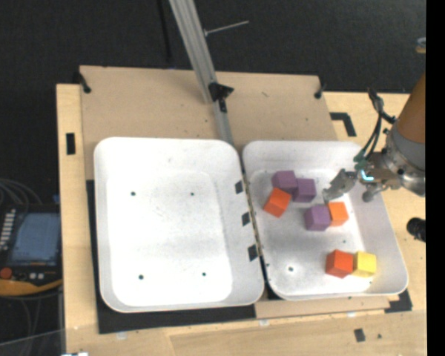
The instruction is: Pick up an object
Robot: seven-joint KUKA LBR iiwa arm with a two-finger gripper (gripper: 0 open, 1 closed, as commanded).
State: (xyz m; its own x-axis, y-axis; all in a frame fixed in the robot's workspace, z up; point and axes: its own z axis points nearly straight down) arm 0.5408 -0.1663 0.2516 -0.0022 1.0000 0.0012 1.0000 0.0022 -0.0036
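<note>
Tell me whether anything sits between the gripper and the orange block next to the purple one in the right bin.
Nothing visible does. The gripper hangs over the right bin, just up and right of the orange block, with bare bin floor between them. The purple block touches the orange block's far side, away from the gripper.

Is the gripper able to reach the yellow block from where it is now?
Probably yes. The gripper hangs over the right bin, and the yellow block lies in the same bin with its top uncovered. Only the orange block touching its side may hinder the grasp.
</note>
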